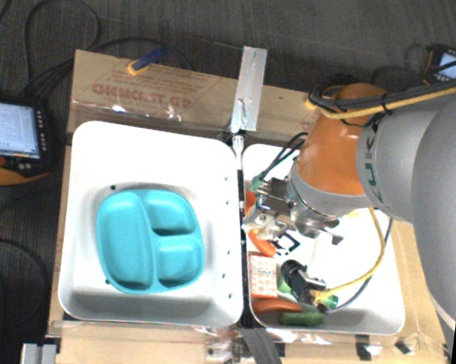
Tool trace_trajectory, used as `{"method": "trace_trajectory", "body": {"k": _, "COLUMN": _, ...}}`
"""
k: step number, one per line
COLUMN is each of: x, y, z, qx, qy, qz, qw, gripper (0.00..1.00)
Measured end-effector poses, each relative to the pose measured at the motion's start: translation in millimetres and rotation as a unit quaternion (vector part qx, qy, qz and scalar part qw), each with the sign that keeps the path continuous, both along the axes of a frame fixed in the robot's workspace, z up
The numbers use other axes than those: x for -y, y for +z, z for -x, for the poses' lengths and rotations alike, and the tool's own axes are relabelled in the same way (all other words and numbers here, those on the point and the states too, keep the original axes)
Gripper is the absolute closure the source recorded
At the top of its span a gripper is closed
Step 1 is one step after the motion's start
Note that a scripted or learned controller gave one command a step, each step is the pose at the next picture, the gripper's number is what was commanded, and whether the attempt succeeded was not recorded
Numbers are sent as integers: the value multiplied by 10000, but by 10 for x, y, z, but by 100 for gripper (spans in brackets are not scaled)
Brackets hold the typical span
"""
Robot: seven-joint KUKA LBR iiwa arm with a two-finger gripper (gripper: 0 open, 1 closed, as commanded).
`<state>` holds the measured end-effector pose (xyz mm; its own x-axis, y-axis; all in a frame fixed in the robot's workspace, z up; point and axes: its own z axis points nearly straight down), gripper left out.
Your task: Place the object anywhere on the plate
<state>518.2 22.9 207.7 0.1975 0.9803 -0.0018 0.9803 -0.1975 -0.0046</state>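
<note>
A teal divided plate (148, 239) lies in the left white bin (99, 152), with nothing on it. My gripper (275, 222) reaches down into the left part of the right bin (378, 305), over a cluster of small items. An orange carrot-like piece (261, 242) lies just below the gripper, and another orange bit (251, 198) shows at its left. Below them sits a red and white packet (261, 277). A red-orange item (274, 305) and a green item (302, 317) lie along the bin's near wall. The arm hides whatever is directly under the wrist.
The ridge between the two bins (235, 220) runs just left of the gripper. A cardboard sheet (156, 93) lies behind the bins and a teach pendant (9, 136) sits off the bench at far left.
</note>
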Motion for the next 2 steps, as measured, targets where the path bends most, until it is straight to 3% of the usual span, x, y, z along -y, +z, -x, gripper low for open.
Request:
{"method": "trace_trajectory", "body": {"k": 1, "x": -54, "y": 1039, "z": 346, "qx": 11, "qy": 501, "qz": 10, "qw": 9987, "gripper": 100}}
{"method": "trace_trajectory", "body": {"k": 2, "x": -53, "y": 1040, "z": 346, "qx": 11, "qy": 500, "qz": 11, "qw": 9987, "gripper": 0}}
